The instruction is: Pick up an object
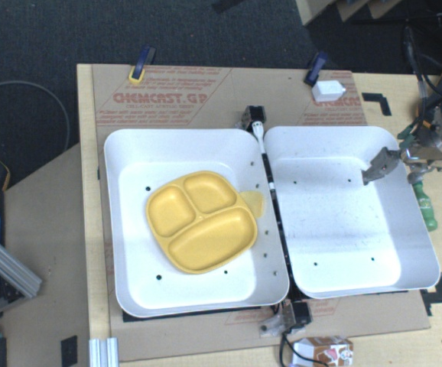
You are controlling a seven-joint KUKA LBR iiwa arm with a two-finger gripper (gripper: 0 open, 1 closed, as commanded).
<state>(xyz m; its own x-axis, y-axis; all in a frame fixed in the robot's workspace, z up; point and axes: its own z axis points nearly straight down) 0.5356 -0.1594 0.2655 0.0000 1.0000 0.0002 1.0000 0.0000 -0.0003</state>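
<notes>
Yellow three-compartment tray lying flat in the left bin, a small pale yellow piece touching its right edge, gripper over the right bin's far right rim (fingers spread, pinching nothing), well apart from the tray

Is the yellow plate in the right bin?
No, the yellow plate lies in the left bin, its three hollows facing up.

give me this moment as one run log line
pincer: over right bin's far right edge | holding: nothing seen | yellow divided plate: in left bin, untouched | pick: not yet done
</notes>
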